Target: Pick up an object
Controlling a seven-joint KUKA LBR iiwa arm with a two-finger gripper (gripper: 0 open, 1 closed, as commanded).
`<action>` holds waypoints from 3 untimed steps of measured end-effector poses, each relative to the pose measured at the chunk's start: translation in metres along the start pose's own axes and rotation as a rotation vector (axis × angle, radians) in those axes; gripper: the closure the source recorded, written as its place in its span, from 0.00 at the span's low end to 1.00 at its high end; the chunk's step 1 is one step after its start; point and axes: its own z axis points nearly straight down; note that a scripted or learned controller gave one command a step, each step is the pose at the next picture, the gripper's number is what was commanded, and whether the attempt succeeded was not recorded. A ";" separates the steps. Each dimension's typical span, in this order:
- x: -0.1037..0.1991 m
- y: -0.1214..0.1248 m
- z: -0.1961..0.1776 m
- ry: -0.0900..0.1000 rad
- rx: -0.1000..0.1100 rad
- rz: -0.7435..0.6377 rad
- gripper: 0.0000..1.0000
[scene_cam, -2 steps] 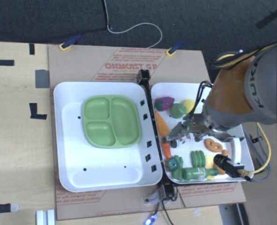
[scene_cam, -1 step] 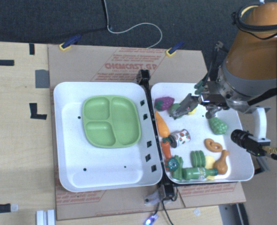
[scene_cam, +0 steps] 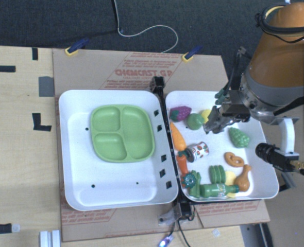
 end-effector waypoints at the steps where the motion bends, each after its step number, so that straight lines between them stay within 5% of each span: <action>1: 0.071 0.000 -0.040 0.003 -0.005 -0.006 1.00; 2: 0.137 0.000 -0.052 0.002 -0.002 -0.005 1.00; 3: 0.134 0.000 -0.051 0.001 -0.001 0.002 0.00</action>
